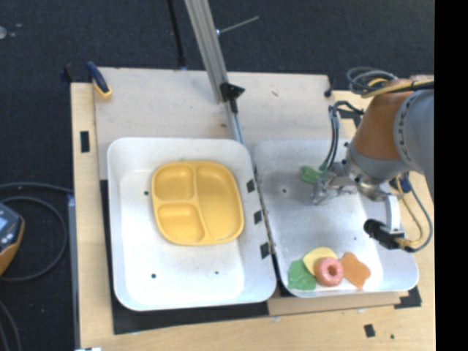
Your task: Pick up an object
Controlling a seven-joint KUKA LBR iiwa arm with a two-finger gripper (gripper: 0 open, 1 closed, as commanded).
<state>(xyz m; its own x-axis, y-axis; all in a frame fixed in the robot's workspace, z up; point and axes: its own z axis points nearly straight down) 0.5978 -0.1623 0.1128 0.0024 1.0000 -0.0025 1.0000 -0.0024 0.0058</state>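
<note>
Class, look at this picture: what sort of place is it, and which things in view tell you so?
Probably a robotics lab or test bench, not a kitchen. A grey and orange robot arm reaches over two white bins on a wooden bench, and the items are toys: a yellow divided plate and small toy foods.

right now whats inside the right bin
In the right bin: the gripper by a small green piece, and a pile of green, yellow, pink and orange toys. Anything under the arm is covered.

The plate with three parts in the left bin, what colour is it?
Yellow. The plate shows best in the camera view.
</note>
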